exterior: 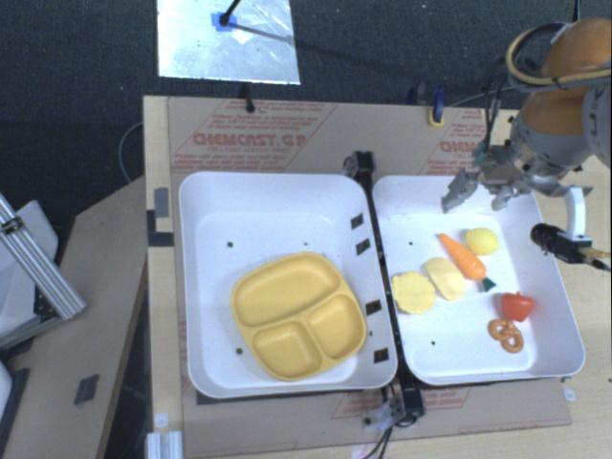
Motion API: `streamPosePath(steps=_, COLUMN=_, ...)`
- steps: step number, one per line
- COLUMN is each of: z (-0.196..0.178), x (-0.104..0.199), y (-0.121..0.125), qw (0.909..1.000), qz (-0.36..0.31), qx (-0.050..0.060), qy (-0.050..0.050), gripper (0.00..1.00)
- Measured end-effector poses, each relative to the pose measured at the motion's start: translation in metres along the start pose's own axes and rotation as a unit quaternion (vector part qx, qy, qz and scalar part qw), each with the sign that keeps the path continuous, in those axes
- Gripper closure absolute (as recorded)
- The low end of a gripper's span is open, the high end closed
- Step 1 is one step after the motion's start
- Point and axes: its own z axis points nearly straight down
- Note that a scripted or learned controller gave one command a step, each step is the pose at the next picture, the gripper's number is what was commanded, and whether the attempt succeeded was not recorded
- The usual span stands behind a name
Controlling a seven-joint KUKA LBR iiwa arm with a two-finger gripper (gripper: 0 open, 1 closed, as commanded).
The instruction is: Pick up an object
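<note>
At the upper right of the frame the grey two-finger gripper hangs with fingers spread apart and nothing between them, above the right white bin's far edge, the orange plastic carrot lying nearby below.

A pale wooden bench carries a brown cardboard sheet printed with red lettering, and on that sheet two shallow white plastic bins sit side by side, their inner walls touching along a black clipped seam. The left white bin holds a yellow three-compartment plastic tray, lying toward the bin's 5 o'clock. The right white bin lies at the left bin's 3 o'clock. At the bench's 12 o'clock edge, a square sheet of shiny silver foil lies on dark carpet, just beyond the cardboard.
</note>
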Motion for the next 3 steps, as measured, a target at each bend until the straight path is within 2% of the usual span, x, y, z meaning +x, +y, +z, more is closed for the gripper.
streamPosePath(steps=1, z=-0.007, x=0.000, y=0.003, qw=1.0000, qz=-0.001, qx=-0.006, qy=-0.001, gripper=0.00)
streamPosePath(steps=2, z=0.037, x=-0.006, y=0.005, qw=1.0000, qz=0.000, qx=-0.004, qy=-0.001, gripper=0.00)
streamPosePath(steps=3, z=0.099, x=-0.009, y=0.007, qw=1.0000, qz=0.000, qx=-0.004, qy=0.000, gripper=0.00)
